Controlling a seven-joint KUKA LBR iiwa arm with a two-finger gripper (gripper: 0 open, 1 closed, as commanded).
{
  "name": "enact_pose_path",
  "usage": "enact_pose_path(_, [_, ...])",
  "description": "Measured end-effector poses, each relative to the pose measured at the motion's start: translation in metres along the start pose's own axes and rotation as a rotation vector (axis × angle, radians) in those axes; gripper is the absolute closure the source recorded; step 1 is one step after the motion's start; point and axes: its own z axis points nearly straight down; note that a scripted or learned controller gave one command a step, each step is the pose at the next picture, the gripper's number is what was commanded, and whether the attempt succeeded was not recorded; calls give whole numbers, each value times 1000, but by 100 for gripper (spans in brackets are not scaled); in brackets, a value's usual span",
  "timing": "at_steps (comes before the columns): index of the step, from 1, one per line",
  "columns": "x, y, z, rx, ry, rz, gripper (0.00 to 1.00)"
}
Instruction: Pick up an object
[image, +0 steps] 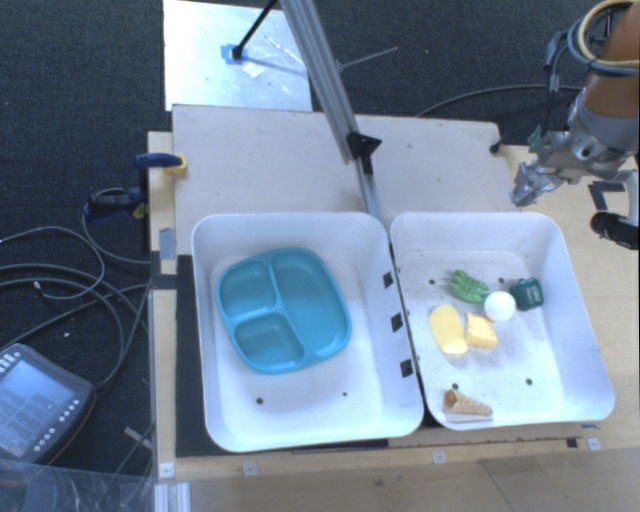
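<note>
The right bin (560, 260) holds several small items: a green pod-shaped toy (466, 286), a white ball (499, 306), a dark green block (527, 293), a yellow oval piece (447, 329), a small yellow wedge (481, 332) and a tan cone (466, 403) near the front wall. My gripper (527, 190) hangs above the bench just beyond the right bin's far rim, at the upper right, apart from all of these items. Nothing is seen between its fingers.
The left bin (215, 330) carries a blue three-compartment plate (283, 309). A slanted metal pole (335, 90) crosses the bench behind the bins. Clamps (160, 160) sit on the bench's left edge, and cables and a pendant (35, 400) lie on the floor at left.
</note>
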Motion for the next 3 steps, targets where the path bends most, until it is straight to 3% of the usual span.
enact_pose_path(1, [0, 2, -36, 3, 1, 1, 100])
enact_pose_path(3, [110, -27, -25, 11, 5, -2, 100])
